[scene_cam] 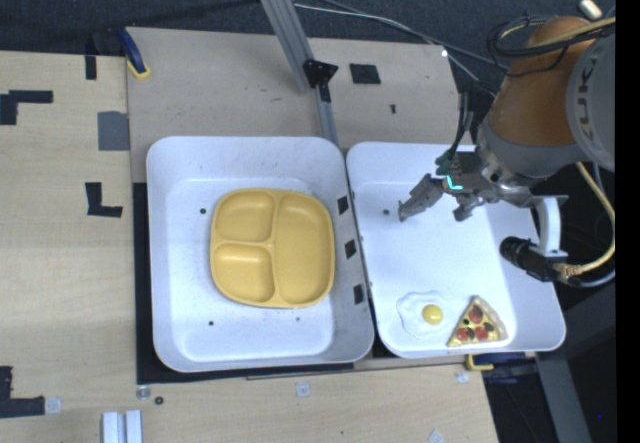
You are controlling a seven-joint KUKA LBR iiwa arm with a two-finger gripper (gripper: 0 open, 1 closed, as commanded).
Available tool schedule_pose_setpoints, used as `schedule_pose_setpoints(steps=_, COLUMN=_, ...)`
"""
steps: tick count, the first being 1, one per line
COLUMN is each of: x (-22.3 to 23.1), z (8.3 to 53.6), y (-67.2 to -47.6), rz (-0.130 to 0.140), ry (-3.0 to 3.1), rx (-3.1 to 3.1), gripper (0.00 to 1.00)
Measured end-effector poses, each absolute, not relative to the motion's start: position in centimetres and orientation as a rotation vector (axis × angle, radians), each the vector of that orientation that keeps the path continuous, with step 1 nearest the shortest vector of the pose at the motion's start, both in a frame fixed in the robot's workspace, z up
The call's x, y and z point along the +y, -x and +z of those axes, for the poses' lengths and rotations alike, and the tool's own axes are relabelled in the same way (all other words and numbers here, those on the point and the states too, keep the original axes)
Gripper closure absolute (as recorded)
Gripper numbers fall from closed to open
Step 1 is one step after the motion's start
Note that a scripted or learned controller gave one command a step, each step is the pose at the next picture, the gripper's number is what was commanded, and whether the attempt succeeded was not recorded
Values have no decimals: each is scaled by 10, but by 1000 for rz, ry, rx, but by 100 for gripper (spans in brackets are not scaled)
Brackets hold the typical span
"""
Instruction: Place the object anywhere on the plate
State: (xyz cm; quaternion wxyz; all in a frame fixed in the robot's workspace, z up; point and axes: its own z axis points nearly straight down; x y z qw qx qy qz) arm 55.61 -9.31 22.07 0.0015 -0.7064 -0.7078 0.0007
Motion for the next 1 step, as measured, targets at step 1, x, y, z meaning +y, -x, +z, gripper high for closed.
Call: schedule_pose_setpoints(steps=1, x=-93, z=221, y=-556, rz=2, ry=2217, rx=-2222, gripper=0)
